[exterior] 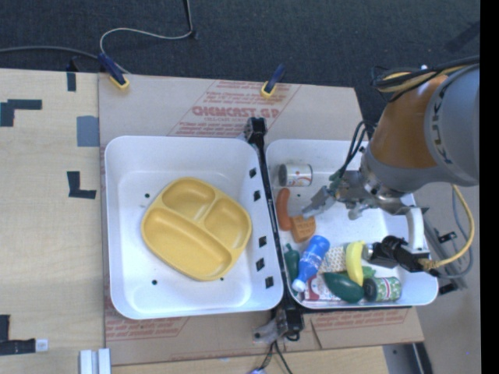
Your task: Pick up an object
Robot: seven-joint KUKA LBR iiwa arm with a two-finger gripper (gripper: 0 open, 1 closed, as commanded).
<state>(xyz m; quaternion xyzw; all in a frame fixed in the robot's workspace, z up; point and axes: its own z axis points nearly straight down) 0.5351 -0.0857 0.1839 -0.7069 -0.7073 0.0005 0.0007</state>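
The right bin (425, 293) held one blue bottle (311, 259), one banana (355, 261), one green can (383, 289), one orange sausage (282, 206) and one silver can (296, 175). The gripper (321, 202) hovered above, jaws slightly open, gripping nothing.

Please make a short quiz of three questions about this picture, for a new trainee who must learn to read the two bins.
1. True or false: the yellow divided plate lies in the left bin.
2. What lies nearest the blue bottle: (a) the plate, (b) the small can, (c) the yellow banana?
3. Fill in: the end effector hangs over the ____ bin.

Key: 1 true; 2 c; 3 right.
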